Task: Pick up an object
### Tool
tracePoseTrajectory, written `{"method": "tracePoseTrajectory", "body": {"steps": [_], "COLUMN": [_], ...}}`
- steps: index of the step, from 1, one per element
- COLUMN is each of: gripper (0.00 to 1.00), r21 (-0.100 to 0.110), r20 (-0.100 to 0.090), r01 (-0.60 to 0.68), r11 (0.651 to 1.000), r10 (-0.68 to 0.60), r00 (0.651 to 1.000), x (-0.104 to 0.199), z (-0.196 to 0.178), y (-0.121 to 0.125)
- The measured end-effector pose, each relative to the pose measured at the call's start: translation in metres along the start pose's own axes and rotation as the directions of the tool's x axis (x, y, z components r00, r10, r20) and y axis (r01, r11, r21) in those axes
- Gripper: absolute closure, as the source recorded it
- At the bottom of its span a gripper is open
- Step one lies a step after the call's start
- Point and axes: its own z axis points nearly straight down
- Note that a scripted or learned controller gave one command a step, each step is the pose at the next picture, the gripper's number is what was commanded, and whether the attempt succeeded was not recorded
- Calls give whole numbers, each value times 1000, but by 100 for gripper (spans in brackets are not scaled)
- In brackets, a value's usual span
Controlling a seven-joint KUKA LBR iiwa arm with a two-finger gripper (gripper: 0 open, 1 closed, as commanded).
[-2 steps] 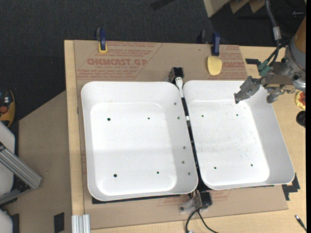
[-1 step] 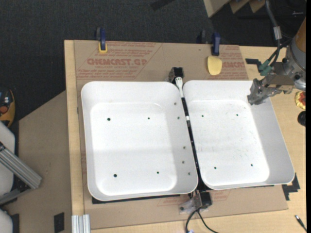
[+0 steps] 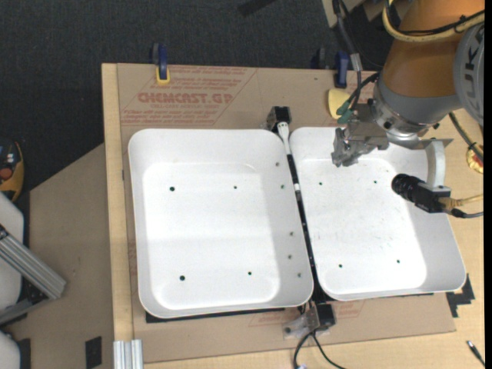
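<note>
My gripper (image 3: 344, 155) hangs over the back left part of the right white bin (image 3: 384, 279), close to its floor. The grey wrist and orange band (image 3: 427, 48) rise above it toward the top right. From this slant I cannot make out anything held at its tip. A small pale yellow piece (image 3: 335, 102) lies on the brown board just behind the right bin, partly hidden by the arm. The left white bin (image 3: 154, 283) shows a white floor with a few small dark dots.
A black cylindrical part with a cable (image 3: 415, 191) sticks out of the arm over the right bin's right side. A black divider strip (image 3: 296, 194) runs between the bins. Blue clamps (image 3: 160, 61) hold the brown board (image 3: 192, 94) at the back edge.
</note>
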Motion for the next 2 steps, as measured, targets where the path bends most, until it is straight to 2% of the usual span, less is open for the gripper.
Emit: {"method": "tracePoseTrajectory", "body": {"steps": [1,2], "gripper": [100,100], "r21": [-16,2], "r20": [1,0], "r01": [2,1], "r11": [1000,1000], "r10": [-2,-1], "r00": [1000,1000], "x": [45,117], "z": [-103,-9], "y": [46,78]}}
